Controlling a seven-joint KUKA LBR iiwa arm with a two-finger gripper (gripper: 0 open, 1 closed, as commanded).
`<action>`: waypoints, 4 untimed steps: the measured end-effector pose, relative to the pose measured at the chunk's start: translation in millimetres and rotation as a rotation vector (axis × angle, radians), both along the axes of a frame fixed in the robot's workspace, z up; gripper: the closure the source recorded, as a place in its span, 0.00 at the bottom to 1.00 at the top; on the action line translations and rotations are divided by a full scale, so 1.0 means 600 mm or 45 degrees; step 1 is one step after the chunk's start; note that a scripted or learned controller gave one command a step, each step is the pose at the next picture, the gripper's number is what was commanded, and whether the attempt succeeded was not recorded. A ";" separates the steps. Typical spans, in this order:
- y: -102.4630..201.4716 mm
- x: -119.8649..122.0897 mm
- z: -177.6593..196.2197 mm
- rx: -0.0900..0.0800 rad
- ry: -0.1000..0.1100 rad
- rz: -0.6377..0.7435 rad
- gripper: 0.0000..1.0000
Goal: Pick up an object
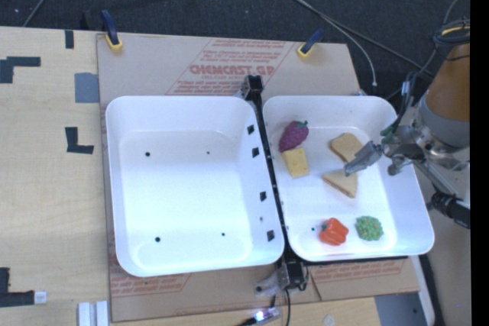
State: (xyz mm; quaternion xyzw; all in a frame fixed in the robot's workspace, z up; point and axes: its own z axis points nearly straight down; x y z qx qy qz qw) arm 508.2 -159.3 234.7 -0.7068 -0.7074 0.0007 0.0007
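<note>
You had the grey arm with its orange band reaching in from the right, over the right edge of the right-hand shallow white plastic bin. Its 2-finger gripper sat low above that bin, a grey finger slanting down and to the left; its tip lay just beside the tan bread-like slice and right above the pale wedge-shaped sandwich piece, though whether it touched either I could not tell. How the tool stood (spread wide, narrow, or closed on something) I could not tell either, and nothing was plainly seen in its grasp. You had 6 toy foods in that bin: the 2 bread pieces, a purple bunch of grapes with a green stem near the divider, a yellow block of cheese just below the grapes, a red-orange pepper-like piece and a fuzzy green lump side by side near the front wall. The left-hand white bin sat against the right one, both on a brown cardboard sheet held by 2 yellow-and-blue clamps.
</note>
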 end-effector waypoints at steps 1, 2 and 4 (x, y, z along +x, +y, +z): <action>0.098 -0.030 -0.173 0.006 0.014 0.004 0.00; 0.095 0.076 -0.219 0.000 -0.003 0.003 0.00; 0.084 0.135 -0.247 -0.002 -0.007 0.000 0.00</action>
